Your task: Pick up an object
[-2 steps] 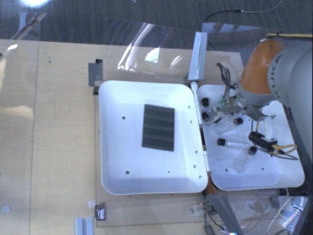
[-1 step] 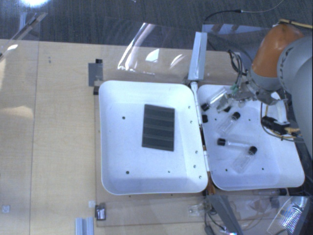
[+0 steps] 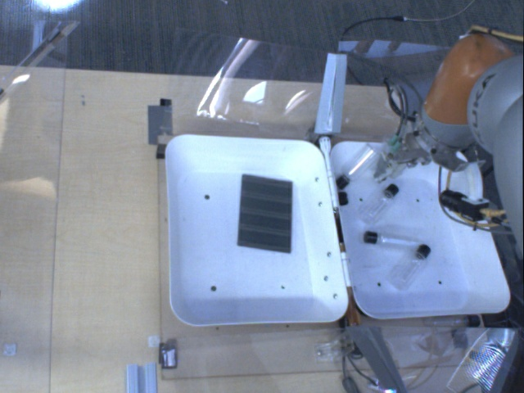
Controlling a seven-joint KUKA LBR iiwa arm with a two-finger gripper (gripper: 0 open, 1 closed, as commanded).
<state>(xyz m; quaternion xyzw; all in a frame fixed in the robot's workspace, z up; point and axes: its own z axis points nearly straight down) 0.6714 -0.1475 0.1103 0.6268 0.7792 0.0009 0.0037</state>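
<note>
In the left bin [image 3: 196, 285] a dark ribbed rectangular block [image 3: 265, 214] lies flat near the middle. The right bin [image 3: 458, 301] holds several clear vials with black caps: one [image 3: 391, 240] lies across the middle, another [image 3: 381, 201] sits just above it, and a third [image 3: 408, 267] lies lower right. One more clear vial [image 3: 357, 164] rests by the bin's upper left corner. My gripper [image 3: 395, 159] hangs over the upper part of the right bin, above the vials, beneath the orange-banded wrist [image 3: 458, 76]. Nothing shows between its fingers.
A metal bar [image 3: 331, 97] stands behind the gap between the bins. Black cables [image 3: 463, 207] trail from the arm over the right bin's right side. A small dark bracket [image 3: 160, 121] sits off the left bin's upper left corner.
</note>
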